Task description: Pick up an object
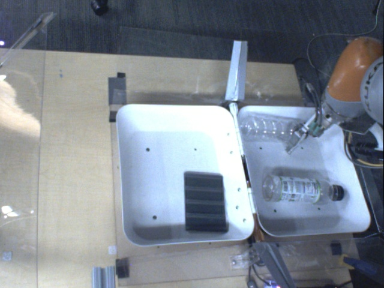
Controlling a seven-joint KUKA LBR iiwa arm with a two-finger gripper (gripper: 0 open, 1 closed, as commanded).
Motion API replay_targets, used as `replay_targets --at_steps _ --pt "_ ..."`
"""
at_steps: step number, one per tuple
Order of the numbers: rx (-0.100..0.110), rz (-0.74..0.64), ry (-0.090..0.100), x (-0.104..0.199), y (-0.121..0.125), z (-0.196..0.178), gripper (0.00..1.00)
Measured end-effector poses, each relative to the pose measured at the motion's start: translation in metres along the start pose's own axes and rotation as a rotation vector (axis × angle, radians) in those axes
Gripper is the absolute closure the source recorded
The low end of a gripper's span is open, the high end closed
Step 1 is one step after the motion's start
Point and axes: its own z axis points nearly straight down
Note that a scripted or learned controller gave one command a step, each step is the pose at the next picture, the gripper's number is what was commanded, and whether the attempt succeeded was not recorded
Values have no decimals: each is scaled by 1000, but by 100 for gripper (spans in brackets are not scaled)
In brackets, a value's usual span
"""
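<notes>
Gripper [302,132]: being positioned low over the far part of the right bin [354,218], tilted, its tip at the end of a clear plastic bottle [271,127] that is lying on its side along the far wall. Opening of the gripper: cannot be told from this view; nothing is being seen held.

Risk, judged: the clear bottle is being approached at one end rather than its middle, so it is likely to be rolled or squeezed out; being thin and transparent, it is also likely to be crushed or missed.

Right bin, further contents: a second bottle [298,189], clear with a printed label and a dark cap, is lying on its side nearer the front, well apart from the gripper.

Left bin [138,161]: a black ribbed block [204,201] is lying flat toward the front right corner.

Worktop [72,179]: both bins are being carried side by side, rims touching.
</notes>
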Motion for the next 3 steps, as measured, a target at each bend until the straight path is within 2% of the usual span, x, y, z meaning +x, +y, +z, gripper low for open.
replay_targets --at_steps 1,2,3 --pt "-1 -6 0 0 1 0 0" --pt "-5 -76 -7 2 3 0 0" --pt "-6 -64 -5 3 4 1 0"
